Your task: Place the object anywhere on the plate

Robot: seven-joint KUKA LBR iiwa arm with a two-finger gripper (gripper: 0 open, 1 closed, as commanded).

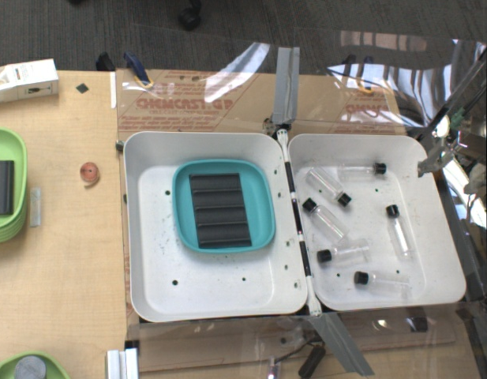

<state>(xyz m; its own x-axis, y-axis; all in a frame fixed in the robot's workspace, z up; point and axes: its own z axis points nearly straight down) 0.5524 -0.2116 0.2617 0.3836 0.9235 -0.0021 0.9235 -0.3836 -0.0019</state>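
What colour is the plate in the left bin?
Teal, with a dark ribbed insert at its centre; the plate shows clearly in the camera view.

The left bin (144, 235) lay touching the right bin (432, 235) along a shared middle edge. In the left bin, toward its rear and centre, sat the plate (263, 212), with a ribbed block (219, 208) resting on it. To the right of the plate, inside the right bin, several capped vials (326, 185) lay scattered apart. Well to the left of the plate, on the bench (54, 290), lay a small round disc (88, 172), and farther left a stack of trays (14, 156) at the bench's edge.
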